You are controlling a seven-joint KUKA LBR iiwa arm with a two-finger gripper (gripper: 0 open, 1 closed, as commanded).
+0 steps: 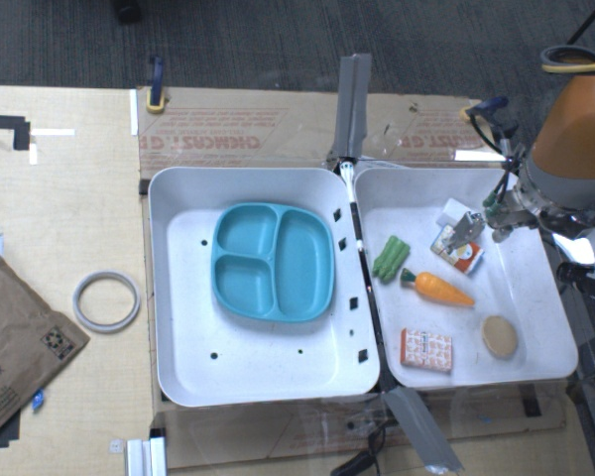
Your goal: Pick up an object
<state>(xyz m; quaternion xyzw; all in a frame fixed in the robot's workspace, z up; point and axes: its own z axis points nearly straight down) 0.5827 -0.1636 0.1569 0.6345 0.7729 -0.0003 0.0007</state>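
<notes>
Low in the frame, a grey strip of tape (423,432) lies across the bench edge just below the seam between the two bins, and a brown cardboard box (15,340) juts in from the lower left corner. Beside that box, on the pale bench top, rests a grey tape ring (106,299). The left bin (178,365) holds a teal divided plate (275,262) with three compartments, lying flat near its middle. The right bin (550,355) carries the loose objects: a pink patterned packet (425,350) near its lower left, a round tan biscuit-like piece (499,336) to the right of it, an orange toy carrot (442,288) lying slantwise in the middle, a green toy vegetable (391,258) close to the left wall, and a small white-and-red carton (458,249) towards the upper right. The arm (570,142) enters from the right edge of the frame, its orange band above the grey wrist, and the gripper (470,228) hangs directly over the carton, its dark fingers overlapping the carton's top; whether they are spread or pressed together, or touch the carton at all, cannot be told from this angle. The carrot lies just below the carton, near but apart from it. A grey upright post (353,102) stands behind the seam at top centre, and a blue clamp (156,85) sits at the upper left of the cardboard sheet.
</notes>
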